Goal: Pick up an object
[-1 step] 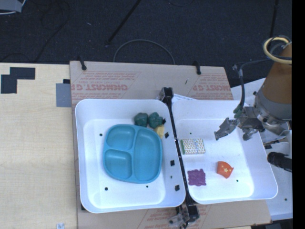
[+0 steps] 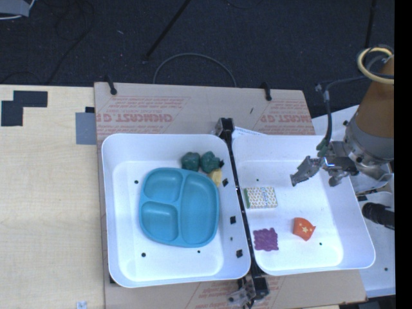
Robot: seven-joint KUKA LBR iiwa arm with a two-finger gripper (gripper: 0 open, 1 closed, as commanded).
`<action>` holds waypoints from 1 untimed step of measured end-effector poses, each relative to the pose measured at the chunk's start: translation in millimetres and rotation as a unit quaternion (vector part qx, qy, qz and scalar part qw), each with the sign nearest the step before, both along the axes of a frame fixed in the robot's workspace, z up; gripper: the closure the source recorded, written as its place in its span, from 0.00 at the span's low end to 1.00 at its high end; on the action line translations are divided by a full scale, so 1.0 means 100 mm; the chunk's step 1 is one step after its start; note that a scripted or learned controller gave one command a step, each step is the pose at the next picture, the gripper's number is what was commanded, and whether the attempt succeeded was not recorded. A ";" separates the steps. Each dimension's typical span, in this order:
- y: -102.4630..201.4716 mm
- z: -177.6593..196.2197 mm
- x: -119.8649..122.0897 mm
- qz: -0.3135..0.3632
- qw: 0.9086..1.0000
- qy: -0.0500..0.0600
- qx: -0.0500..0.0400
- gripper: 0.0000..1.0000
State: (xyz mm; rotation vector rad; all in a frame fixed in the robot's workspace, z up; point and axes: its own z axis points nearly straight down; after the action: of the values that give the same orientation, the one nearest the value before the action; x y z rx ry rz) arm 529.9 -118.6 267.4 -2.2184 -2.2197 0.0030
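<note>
The right bin [image 2: 351, 253] holds three small things: a white box with coloured speckles [image 2: 260, 197] near its left wall, a purple lumpy piece [image 2: 265, 239] toward the front, and a red-orange piece [image 2: 304, 228] beside it. My gripper [image 2: 318, 176] hangs over the right bin's back right part, above and to the right of the speckled box and apart from it. Its fingers are spread open with nothing between them. The grey arm with its orange band [image 2: 378, 108] comes in from the right.
The left bin [image 2: 122, 262] carries a blue divided plate [image 2: 179, 206], two dark green lumps [image 2: 199, 161] and a small yellow piece [image 2: 217, 176] near the shared wall. A black clamp [image 2: 225, 129] sits where the bins meet at the back. Cables hang by the wrist.
</note>
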 end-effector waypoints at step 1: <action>0.01 -0.60 0.07 0.000 1.000 0.002 0.000 0.00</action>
State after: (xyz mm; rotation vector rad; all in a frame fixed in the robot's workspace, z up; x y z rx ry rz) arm 537.3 -117.8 207.0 -2.2162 -2.2165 0.0074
